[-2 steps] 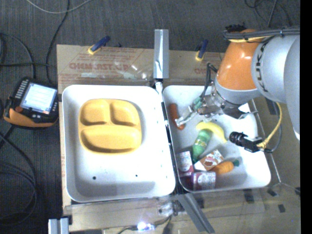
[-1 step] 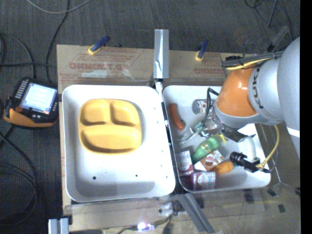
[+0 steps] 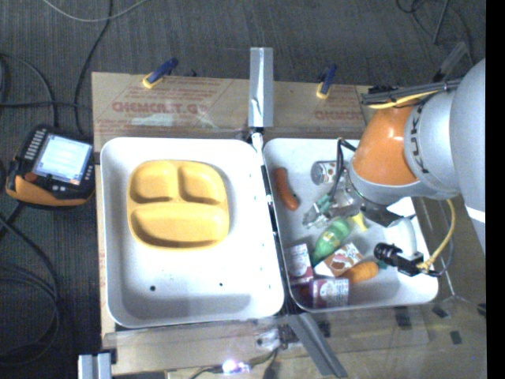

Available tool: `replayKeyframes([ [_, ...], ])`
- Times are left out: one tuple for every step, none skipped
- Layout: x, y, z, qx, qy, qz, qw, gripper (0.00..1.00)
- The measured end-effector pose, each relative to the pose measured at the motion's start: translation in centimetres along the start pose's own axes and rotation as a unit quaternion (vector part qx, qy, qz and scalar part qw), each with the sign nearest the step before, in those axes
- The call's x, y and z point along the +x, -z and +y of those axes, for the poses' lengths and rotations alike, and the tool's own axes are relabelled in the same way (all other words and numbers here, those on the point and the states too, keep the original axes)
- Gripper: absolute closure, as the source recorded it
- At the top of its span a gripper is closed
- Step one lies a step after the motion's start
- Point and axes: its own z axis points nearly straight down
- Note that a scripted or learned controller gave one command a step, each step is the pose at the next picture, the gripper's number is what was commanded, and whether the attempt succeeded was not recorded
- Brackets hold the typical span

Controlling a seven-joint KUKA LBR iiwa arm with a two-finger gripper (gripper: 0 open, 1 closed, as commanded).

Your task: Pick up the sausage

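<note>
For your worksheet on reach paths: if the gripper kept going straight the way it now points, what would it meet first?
The gripper points down and left. Most likely it would first meet the green bottle just below it, not the sausage further left; depth is hard to judge from above.

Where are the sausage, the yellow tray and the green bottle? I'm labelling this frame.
sausage (image 3: 286,189): camera view, middle of its body.
yellow tray (image 3: 180,204): camera view, its central ridge.
green bottle (image 3: 331,239): camera view, its body.
</note>
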Motion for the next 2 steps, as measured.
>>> replayKeyframes([
  [5.09,9.95,7.41,0.007,-0.048,0.001,0.9988,1.0],
  [5.06,9.92,7.37,0.008,-0.049,0.001,0.9988,0.0],
])
